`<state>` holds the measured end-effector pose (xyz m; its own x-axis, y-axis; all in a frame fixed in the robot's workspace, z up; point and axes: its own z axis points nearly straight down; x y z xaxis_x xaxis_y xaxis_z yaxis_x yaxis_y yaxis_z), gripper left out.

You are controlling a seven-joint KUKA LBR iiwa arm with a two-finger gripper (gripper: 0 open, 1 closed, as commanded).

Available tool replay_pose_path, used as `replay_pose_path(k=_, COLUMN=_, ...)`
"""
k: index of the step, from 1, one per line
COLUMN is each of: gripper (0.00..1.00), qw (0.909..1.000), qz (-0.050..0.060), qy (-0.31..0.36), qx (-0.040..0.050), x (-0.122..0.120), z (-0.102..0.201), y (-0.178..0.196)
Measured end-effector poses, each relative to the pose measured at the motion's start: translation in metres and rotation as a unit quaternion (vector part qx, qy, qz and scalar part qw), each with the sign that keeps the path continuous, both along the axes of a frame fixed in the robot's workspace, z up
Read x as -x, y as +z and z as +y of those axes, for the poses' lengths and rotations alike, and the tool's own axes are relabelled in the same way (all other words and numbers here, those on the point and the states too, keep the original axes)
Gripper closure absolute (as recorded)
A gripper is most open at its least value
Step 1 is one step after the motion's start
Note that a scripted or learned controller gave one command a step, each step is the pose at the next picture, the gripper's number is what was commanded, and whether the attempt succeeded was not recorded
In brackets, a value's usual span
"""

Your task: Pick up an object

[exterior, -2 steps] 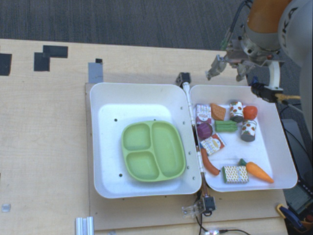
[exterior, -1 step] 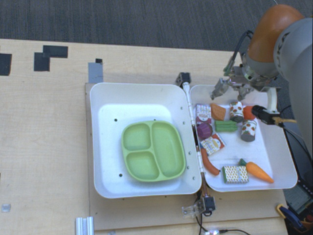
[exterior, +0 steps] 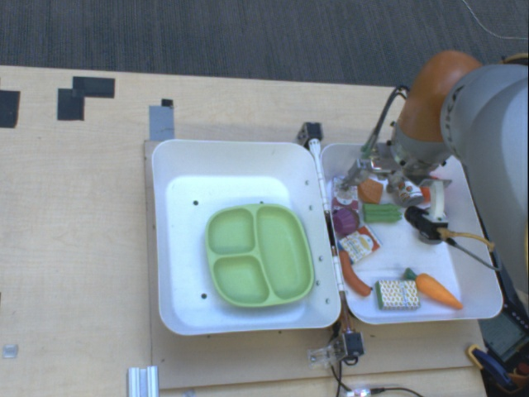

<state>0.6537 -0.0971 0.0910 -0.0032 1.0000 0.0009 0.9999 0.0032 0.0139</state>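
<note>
Camera view, orange block (exterior: 371, 191) just beneath fingers (exterior: 361, 172), right bin (exterior: 475, 222).

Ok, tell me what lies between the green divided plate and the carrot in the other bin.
In the camera view, between the green plate and the carrot come the two bins' adjoining rims, a red chili pepper and a small patterned packet.

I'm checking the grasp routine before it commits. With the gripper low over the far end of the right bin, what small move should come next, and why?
Probably a short straight descent. The gripper hangs at the far end of the right bin, over the orange piece and next to the green block. Nothing shows between its fingers, and the toys there lie crowded, so sideways travel would likely shove them.
</note>
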Motion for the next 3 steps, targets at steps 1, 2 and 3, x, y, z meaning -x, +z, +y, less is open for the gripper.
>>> replay_pose_path(k=1, gripper=1.00, qw=1.0000, qz=-0.003, qy=0.002, qx=0.0020, x=-0.002, z=-0.001, y=0.013)
replay_pose_path(k=2, gripper=1.00, qw=1.0000, qz=0.005, qy=-0.001, qx=0.0003, x=0.095, z=0.025, y=0.094)
replay_pose_path(k=3, gripper=1.00, qw=1.0000, qz=0.005, qy=0.001, qx=0.0003, x=0.019, z=0.034, y=0.120)
